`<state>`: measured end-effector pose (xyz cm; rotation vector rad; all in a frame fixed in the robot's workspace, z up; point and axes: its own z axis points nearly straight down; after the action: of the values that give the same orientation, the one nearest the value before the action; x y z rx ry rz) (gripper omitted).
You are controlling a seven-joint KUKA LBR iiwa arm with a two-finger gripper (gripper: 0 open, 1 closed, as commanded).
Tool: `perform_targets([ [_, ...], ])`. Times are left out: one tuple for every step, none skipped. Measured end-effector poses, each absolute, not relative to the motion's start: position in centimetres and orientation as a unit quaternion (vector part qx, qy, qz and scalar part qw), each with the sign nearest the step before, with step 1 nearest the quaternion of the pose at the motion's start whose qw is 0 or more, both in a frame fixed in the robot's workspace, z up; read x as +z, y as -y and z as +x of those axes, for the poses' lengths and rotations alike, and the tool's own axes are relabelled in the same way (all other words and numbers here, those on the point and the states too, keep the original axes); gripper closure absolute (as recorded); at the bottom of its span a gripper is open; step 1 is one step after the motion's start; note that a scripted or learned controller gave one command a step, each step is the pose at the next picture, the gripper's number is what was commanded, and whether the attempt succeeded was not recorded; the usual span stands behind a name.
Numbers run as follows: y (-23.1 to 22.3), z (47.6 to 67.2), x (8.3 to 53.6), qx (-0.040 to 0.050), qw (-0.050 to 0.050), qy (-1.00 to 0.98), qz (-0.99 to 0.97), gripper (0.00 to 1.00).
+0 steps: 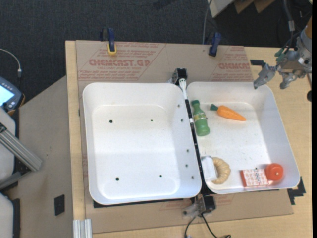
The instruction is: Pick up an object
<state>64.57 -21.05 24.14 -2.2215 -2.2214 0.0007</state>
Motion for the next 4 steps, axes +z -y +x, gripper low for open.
perform_targets([
  [14.1,63.1,44.2,-0.0065,-0.009,0.709,-0.705,0.00],
  [14.4,63.1,44.1,-0.0007,-0.004,0.708,-0.707,1.00],
  [7.0,59.8,44.7,-0.0005,0.001,0.710,-0.704,1.00],
  [1.0,53.1,46.0,0.0002,0.002,0.709,-0.705,1.00],
])
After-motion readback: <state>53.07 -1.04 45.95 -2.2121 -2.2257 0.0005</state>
